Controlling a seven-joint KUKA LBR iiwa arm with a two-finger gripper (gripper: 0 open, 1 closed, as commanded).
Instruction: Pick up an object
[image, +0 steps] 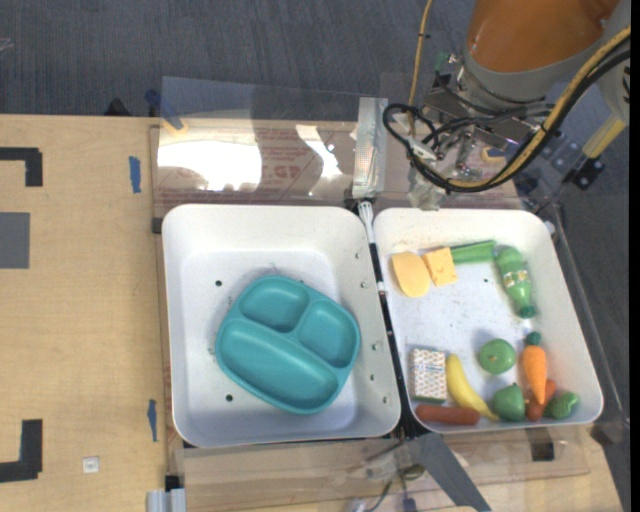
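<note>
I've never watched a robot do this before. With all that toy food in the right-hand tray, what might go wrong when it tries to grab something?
The banana, carrot and green pieces crowd the near corner of the right bin, so the gripper could nudge a neighbour or close on two things. The yellow pieces lie flat and may slip out. Things beside the wall leave little room.

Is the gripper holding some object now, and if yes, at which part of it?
It cannot be told. The gripper hangs above the right bin's far edge amid cables, with no object visible in it.

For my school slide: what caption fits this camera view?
Robot arm hangs above the toy-food bin; teal tray sits in the other.
</note>
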